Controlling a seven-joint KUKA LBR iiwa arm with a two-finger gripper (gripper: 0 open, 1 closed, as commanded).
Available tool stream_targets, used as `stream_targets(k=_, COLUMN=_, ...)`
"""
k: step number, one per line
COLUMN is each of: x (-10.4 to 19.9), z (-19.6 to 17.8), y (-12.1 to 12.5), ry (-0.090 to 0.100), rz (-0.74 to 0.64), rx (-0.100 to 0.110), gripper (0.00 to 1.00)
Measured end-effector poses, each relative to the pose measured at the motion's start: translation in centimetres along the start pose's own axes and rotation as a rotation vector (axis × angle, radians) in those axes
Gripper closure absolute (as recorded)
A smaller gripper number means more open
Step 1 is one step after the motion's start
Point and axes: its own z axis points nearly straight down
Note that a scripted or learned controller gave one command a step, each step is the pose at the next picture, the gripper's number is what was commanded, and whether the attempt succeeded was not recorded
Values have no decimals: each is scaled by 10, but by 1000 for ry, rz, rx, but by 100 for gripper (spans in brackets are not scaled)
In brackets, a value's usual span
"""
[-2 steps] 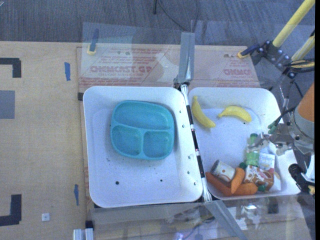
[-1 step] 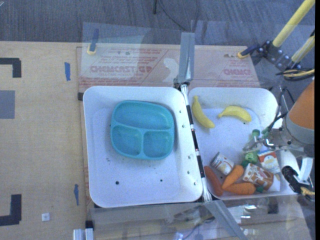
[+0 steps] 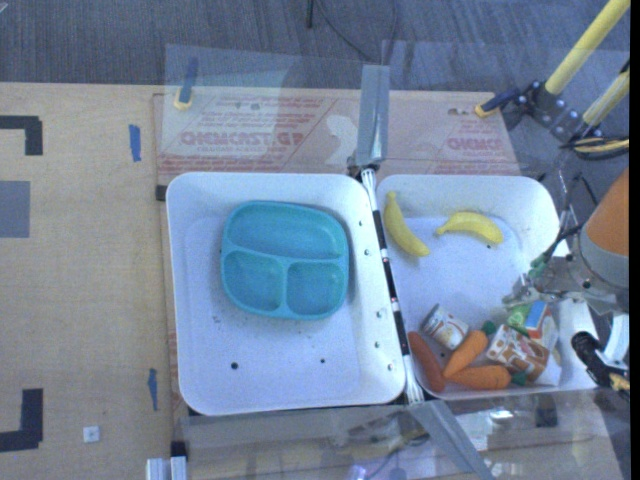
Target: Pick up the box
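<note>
Even bright overhead light, soft focus, faint shadows, mild glare

left bin (image 3: 190, 268): blue tray (image 3: 285, 260) | right bin (image 3: 530, 193): bananas (image 3: 403, 230), carrots (image 3: 470, 363), box (image 3: 518, 352) | claw (image 3: 545, 283) above box

The box (image 3: 521, 353) is small, with a white, orange and red printed face. It lies tilted at the lower right of the frame, in the right bin's near right corner, touching the carrots on its left, with a green-and-blue item just above it.
</note>
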Motion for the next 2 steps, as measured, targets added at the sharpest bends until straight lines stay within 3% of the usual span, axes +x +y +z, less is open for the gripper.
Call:
stream_targets(k=1, x=75, z=-104, y=37, ry=0, rz=-131, rx=13, gripper=100)
stream_targets(k=2, x=147, z=-110, y=70, ry=1, rz=-387, rx=11, gripper=100)
